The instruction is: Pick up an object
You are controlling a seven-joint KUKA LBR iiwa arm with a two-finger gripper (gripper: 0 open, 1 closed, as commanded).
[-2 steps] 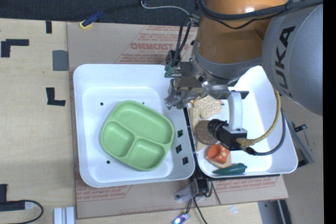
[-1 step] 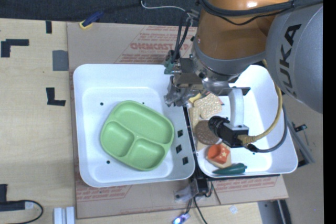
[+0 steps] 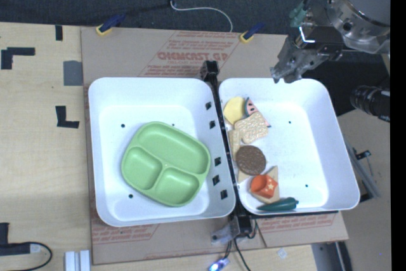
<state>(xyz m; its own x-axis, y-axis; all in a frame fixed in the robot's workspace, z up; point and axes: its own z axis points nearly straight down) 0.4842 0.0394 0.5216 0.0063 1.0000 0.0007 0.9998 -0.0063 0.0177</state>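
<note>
Several toy foods lie along the left side of the right bin (image 3: 317, 136): a yellow piece (image 3: 233, 109), a tan cracker (image 3: 252, 128), a brown round cookie (image 3: 251, 159), a red-orange piece (image 3: 264, 186) and a green pepper (image 3: 279, 204) at the front. My gripper (image 3: 285, 75) hangs above the right bin's back rim, well behind and to the right of the foods. Nothing shows between its fingers.
The left bin (image 3: 108, 105) holds a green divided plate (image 3: 165, 164). A black divider (image 3: 216, 130) joins the two bins. Cardboard lies under both, and a white cable (image 3: 190, 8) runs across the back.
</note>
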